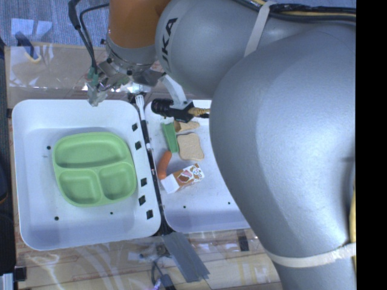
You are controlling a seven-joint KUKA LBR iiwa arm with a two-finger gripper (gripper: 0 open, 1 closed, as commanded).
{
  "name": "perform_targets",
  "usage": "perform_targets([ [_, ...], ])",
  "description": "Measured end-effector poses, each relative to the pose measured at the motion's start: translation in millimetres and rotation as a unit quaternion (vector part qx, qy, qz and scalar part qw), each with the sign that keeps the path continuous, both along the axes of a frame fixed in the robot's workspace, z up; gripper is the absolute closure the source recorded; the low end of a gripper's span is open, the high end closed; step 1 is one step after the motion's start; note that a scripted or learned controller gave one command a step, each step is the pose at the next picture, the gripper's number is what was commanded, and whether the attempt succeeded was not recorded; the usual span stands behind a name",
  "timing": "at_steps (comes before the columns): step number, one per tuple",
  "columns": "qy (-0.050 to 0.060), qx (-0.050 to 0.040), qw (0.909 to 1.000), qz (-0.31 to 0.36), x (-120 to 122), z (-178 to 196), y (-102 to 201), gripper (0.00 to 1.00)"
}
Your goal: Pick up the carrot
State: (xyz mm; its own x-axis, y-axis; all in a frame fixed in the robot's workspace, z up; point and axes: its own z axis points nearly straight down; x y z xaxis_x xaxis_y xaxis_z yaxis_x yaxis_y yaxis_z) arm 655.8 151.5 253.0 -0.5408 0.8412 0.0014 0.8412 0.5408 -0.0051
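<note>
The carrot (164, 165) is a short orange piece lying in the right bin (205, 219), close to its left wall beside the divider. My gripper (95, 93) hangs over the far rim of the left bin (30, 222), well to the left of the carrot and farther back. Nothing shows in its grasp. The big grey arm covers most of the right bin.
A green divided tray (94, 168) lies in the left bin. Around the carrot lie a green stick (169, 136), a bread slice (189, 145), a smaller toast piece (186, 125) and a small orange-and-white carton (184, 177).
</note>
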Motion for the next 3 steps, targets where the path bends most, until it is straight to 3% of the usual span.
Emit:
perform_targets([
  [1, 0.004, -0.0016, 0.9992, -0.039, -3.4, -109.0, 54.8, 1.00],
  [2, -0.003, 0.0012, 0.9861, 0.166, -98.1, -23.0, 49.2, 1.00],
  [3, 0.000, -0.0006, 0.9994, -0.034, -131.8, -58.2, 59.4, 1.00],
])
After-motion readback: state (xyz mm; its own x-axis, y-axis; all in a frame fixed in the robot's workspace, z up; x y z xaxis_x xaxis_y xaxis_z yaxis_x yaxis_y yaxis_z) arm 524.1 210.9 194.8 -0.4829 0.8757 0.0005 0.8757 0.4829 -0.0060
